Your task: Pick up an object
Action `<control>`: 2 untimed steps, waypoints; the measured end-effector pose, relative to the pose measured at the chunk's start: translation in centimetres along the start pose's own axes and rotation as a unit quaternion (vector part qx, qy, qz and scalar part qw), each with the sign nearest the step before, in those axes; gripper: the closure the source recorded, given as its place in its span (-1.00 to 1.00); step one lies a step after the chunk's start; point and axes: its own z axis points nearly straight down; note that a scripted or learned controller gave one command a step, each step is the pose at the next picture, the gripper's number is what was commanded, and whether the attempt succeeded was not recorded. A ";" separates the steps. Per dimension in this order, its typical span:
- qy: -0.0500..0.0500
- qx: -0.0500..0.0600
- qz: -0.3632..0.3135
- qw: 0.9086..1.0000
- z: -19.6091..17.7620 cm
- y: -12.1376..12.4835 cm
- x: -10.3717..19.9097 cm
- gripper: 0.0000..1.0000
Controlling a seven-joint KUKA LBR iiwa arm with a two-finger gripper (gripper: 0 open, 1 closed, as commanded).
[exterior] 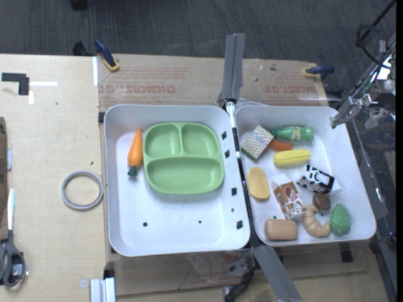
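Gripper (352, 109) state can't be told; corn cob (292, 158) in right bin judged light, stiff, best pinched mid-body.

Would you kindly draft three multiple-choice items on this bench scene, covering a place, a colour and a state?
1. Where does the carrot lie?
A. In the left bin, beside the tray
B. On the tray
C. In the right bin

2. What colour is the divided tray?
A. White
B. Green
C. Orange

3. How does the corn cob rest?
A. Upright
B. On the tray
C. On its side

Answers: A, the carrot lies on the left bin floor against the tray; B, the tray is pale green; C, the corn cob lies flat in the right bin.
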 end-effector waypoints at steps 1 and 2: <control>0.000 0.000 0.087 0.996 14.4 -3.9 -0.7 -1.00; 0.000 -0.001 -0.063 0.998 16.1 -0.8 3.2 -1.00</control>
